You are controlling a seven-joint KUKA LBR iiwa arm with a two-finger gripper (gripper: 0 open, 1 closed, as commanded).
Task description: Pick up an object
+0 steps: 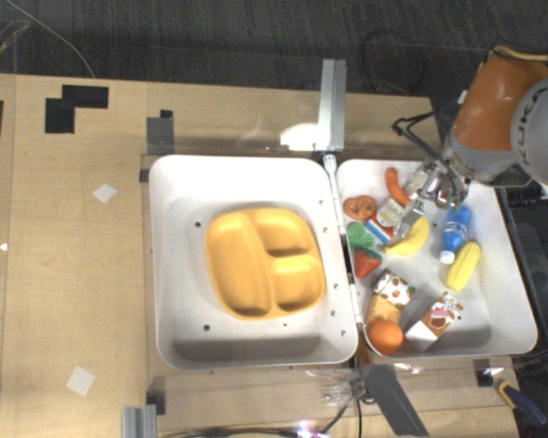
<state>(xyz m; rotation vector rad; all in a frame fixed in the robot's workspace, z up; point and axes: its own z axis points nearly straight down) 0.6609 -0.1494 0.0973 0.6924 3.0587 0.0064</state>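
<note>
While claw (426, 192) hovers near banana (413, 237), carton (441, 317) print blurred — unreadable

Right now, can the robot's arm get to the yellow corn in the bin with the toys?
Probably yes. The corn lies on top near the right bin's right side, with nothing over it, and the end effector hangs just above that bin. The blue bottle crowds its upper end.

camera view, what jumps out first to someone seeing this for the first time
The big yellow divided tray lying alone in the left bin draws the eye first. Next comes the colourful jumble of toy food in the right bin: a banana, a corn cob, an orange and a blue bottle. At the right, the arm's orange band stands out, with the pincer down at the pile's far edge.
</note>
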